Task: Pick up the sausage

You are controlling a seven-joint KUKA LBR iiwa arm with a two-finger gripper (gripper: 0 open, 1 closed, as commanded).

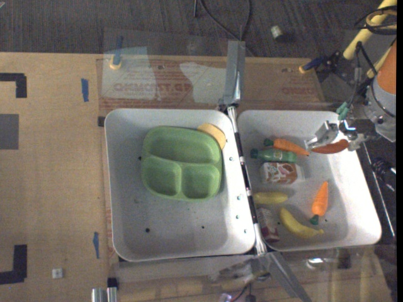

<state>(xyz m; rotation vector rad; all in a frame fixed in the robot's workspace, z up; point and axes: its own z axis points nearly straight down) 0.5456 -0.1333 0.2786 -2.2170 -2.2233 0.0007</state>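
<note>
The arm [385, 93] is pale grey, with an orange band [387, 74] above the wrist. Thin black cables [364, 61] loop beside it, along with a teal fitting [342, 111]. Its gripper [334, 134] is small, built of shiny silver metal with angular, blocky parts.

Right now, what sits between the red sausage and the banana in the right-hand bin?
In the camera view, an orange carrot lies between the sausage and the banana, its green end toward the banana.
</note>
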